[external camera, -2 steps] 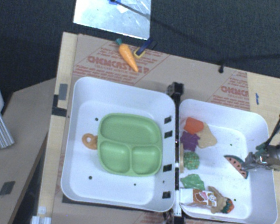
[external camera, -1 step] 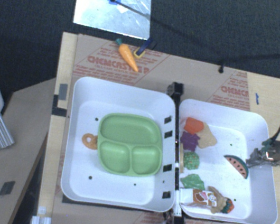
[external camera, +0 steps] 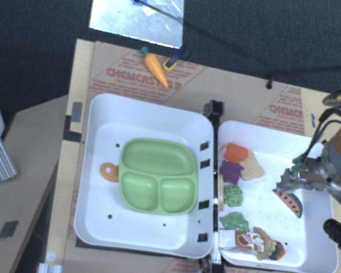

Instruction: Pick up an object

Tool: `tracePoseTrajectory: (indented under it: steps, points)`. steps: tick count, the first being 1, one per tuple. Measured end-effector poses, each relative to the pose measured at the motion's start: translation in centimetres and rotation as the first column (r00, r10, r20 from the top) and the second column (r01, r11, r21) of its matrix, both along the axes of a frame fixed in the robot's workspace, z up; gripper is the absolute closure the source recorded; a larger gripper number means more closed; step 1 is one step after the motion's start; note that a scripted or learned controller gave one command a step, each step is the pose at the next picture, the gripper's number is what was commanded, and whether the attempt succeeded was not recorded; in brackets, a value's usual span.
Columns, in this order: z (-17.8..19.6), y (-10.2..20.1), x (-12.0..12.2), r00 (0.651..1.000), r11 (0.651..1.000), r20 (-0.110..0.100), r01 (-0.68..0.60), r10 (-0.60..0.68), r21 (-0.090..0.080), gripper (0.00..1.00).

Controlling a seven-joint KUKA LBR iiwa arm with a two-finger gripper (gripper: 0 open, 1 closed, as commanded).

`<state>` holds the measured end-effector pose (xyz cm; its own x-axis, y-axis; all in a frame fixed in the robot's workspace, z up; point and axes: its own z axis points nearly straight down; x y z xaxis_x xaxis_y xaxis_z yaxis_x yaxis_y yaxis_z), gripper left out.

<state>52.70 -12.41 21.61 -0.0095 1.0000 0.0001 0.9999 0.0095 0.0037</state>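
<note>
My gripper (external camera: 288,184) hangs over the right side of the right bin (external camera: 313,256), just above and left of a watermelon slice toy (external camera: 291,203). Whether anything sits between its fingers is not visible. Several small toys lie along the bin's left side: an orange-red piece (external camera: 236,153), a tan piece (external camera: 253,169), a purple piece (external camera: 230,172), a green bumpy piece (external camera: 232,195), a green leafy piece (external camera: 235,220) and a brown, multicoloured piece (external camera: 258,243).
The left bin (external camera: 88,216) holds a green divided plate (external camera: 157,175) and a small orange ring (external camera: 110,171). A toy carrot (external camera: 156,68) lies on the cardboard behind the bins. A metal sheet (external camera: 138,3) lies further back.
</note>
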Motion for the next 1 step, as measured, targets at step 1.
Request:
tracePoseTrajectory:
  steps: [1]
  points:
    - [-0.50,5.54,2.63,1.000,1.000,0.000,-0.002,0.002,0.001,1.00]
